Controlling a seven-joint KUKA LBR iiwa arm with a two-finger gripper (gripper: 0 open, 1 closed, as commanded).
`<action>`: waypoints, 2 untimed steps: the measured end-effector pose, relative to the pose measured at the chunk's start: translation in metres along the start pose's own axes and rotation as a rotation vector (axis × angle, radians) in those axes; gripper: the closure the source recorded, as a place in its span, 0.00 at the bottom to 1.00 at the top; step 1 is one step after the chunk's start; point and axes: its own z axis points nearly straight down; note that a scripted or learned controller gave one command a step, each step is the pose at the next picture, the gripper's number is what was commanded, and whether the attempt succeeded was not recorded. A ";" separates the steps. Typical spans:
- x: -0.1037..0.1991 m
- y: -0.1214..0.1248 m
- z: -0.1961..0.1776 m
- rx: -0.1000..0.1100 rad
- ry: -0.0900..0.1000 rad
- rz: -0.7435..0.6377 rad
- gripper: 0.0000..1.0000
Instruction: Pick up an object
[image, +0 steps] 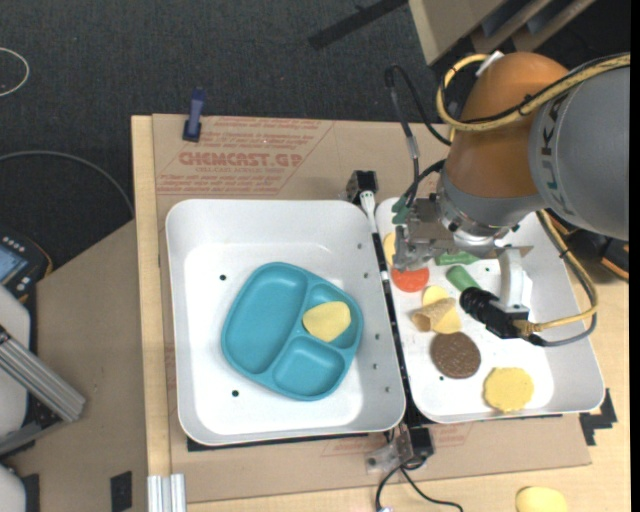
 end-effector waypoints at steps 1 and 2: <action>0.033 -0.040 -0.167 -0.018 0.004 -0.006 1.00; -0.014 -0.017 -0.066 0.012 -0.003 0.005 1.00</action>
